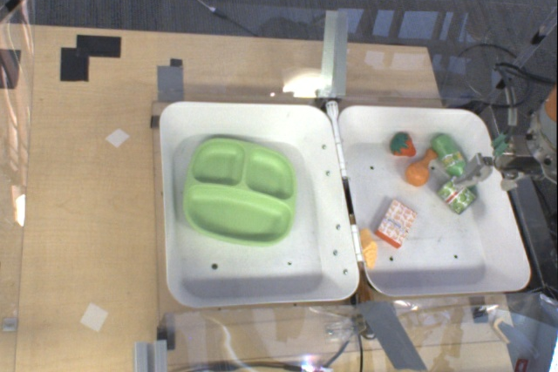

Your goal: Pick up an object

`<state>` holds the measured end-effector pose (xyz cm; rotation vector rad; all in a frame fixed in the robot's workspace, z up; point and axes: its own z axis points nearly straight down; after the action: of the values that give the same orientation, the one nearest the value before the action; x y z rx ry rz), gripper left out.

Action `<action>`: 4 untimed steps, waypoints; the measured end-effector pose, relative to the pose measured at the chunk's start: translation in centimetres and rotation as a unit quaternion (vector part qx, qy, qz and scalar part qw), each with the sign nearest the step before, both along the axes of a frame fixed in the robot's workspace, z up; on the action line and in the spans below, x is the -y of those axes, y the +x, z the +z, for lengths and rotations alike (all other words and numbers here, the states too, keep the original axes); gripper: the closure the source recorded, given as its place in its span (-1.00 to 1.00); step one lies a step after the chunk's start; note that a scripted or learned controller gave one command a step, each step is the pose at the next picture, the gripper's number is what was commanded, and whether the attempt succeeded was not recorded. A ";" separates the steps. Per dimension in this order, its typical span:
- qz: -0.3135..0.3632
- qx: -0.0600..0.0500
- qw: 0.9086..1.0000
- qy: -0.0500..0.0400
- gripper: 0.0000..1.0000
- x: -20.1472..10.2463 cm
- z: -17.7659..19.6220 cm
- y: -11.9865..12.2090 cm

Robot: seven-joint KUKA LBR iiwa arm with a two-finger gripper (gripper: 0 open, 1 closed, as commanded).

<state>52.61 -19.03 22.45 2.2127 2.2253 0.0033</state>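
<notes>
The right bin [497, 266] holds several small items. A red strawberry-like toy [402, 144] and an orange carrot-like toy [419, 171] lie toward the back. A green can [447, 151] sits beside them, and a green-labelled packet [459, 198] lies just in front of it. A pink patterned box [397, 223] rests mid-bin. My gripper [472, 171] reaches in from the right edge and hangs low between the green can and the green packet, close to both. Nothing shows clearly in its grasp.
The left bin [187, 274] carries a green divided plate [240, 190]. A small orange-yellow piece [370, 253] lies at the ridge between the bins. Cables and the arm's body [527, 154] crowd the right rim.
</notes>
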 end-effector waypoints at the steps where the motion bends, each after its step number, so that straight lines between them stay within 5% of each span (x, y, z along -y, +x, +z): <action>1: -0.238 -0.002 0.971 0.002 -1.00 -1.2 -11.0 2.0; 2: -0.259 0.002 0.966 0.001 -1.00 -2.4 -13.7 8.4; 3: -0.255 0.005 0.967 0.001 1.00 -2.5 -12.3 8.7; 4: -0.274 0.000 0.962 0.002 1.00 -10.8 -1.1 8.6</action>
<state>61.17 -8.20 21.32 2.7397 1.5332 0.0066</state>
